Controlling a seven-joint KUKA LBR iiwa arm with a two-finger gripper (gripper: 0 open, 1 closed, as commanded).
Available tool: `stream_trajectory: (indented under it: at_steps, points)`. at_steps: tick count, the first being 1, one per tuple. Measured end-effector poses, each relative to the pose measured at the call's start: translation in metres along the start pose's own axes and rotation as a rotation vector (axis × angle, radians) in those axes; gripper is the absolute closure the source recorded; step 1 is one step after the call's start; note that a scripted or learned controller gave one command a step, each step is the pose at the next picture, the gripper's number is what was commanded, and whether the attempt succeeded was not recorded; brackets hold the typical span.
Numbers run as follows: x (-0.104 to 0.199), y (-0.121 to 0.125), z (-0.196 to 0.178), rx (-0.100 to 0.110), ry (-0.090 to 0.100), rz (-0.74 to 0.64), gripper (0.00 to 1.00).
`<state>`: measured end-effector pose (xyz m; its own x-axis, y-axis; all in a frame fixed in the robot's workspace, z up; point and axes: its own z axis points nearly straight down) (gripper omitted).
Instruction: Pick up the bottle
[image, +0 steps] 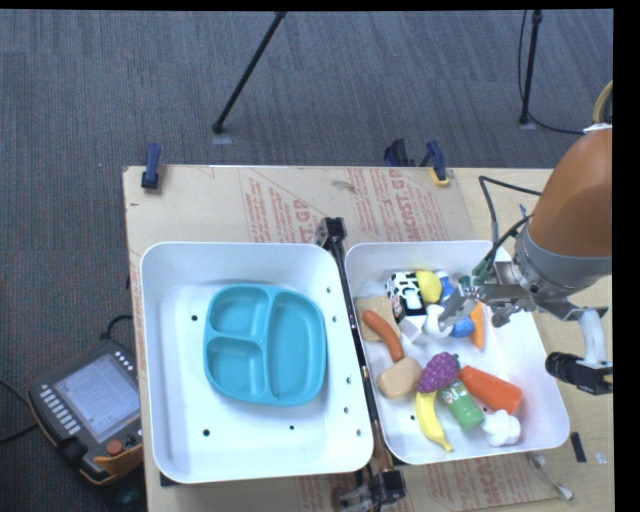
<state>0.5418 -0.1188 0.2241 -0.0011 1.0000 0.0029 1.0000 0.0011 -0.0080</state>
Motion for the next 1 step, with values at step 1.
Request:
stream_trajectory:
  at_steps: [1]
  points:
    - [0.0004,0.0005,-0.0073,0.006,0.002,0.0,1.0]
